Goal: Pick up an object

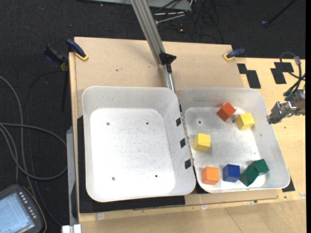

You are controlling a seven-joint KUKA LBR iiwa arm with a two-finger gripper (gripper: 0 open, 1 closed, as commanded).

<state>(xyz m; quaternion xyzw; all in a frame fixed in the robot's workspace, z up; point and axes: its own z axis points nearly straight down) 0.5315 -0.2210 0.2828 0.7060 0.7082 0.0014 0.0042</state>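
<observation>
Even overhead light, soft shadows, slight glare on white bins [97,98], bg dim

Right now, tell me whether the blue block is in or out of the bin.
In. The blue block sits on the right bin's floor, near its front wall.

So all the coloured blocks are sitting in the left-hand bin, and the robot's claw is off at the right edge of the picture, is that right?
Not quite. The camera view shows the blocks in the right bin, not the left bin: an orange block, two yellow blocks, another orange block, a blue block and two green blocks. The gripper is indeed at the right edge.
</observation>
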